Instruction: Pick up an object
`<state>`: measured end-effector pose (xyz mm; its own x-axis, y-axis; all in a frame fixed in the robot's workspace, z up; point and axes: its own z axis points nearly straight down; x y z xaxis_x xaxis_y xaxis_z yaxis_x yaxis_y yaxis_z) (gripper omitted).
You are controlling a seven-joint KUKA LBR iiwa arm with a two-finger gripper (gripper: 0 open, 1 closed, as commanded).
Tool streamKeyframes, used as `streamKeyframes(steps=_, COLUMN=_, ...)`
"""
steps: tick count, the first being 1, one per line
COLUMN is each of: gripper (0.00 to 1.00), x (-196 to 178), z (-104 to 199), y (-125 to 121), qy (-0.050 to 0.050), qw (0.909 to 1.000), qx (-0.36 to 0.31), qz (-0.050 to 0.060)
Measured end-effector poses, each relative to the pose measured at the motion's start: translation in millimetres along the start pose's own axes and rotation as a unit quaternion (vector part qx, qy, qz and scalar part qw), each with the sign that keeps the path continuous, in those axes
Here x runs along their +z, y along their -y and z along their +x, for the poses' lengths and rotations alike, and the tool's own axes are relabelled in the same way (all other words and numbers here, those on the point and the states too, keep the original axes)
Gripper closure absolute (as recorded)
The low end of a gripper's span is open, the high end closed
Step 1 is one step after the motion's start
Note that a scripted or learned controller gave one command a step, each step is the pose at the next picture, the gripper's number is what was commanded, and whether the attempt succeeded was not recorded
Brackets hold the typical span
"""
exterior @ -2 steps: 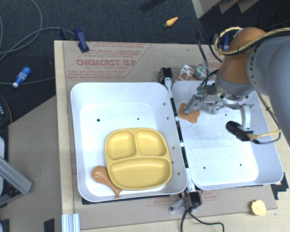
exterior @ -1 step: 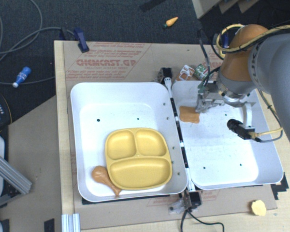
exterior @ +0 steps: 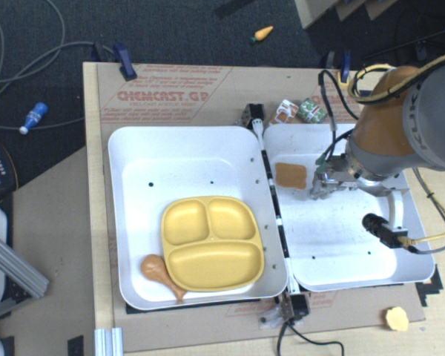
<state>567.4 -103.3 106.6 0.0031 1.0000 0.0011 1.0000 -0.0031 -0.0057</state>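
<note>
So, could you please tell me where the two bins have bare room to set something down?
In the left bin, the floor behind the yellow tray is bare; the front is crowded by the tray and drumstick. In the right bin, the front floor is bare; the hand and brown slice crowd the back.

Arm (exterior: 400,124) cut off by the right picture edge; its wrist hides the gripper's (exterior: 320,184) fingers and part of the right bin (exterior: 341,273). Yellow divided tray (exterior: 211,243) covers one end of the orange spoon-like object (exterior: 159,271). Small packets (exterior: 300,111) behind the right bin: too small to identify.
</note>
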Motion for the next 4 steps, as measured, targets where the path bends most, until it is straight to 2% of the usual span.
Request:
streamKeyframes(steps=2, gripper=1.00, x=-20, z=2, y=-3, qy=0.000, qw=1.0000, qx=-0.001, qz=-0.004)
streamKeyframes(steps=3, gripper=0.00, x=-19, z=2, y=-3, qy=0.000, qw=1.0000, qx=-0.001, qz=-0.003)
streamKeyframes(steps=4, gripper=0.00, x=23, z=-27, y=-55, qy=0.002, qw=1.0000, qx=-0.002, qz=-0.005)
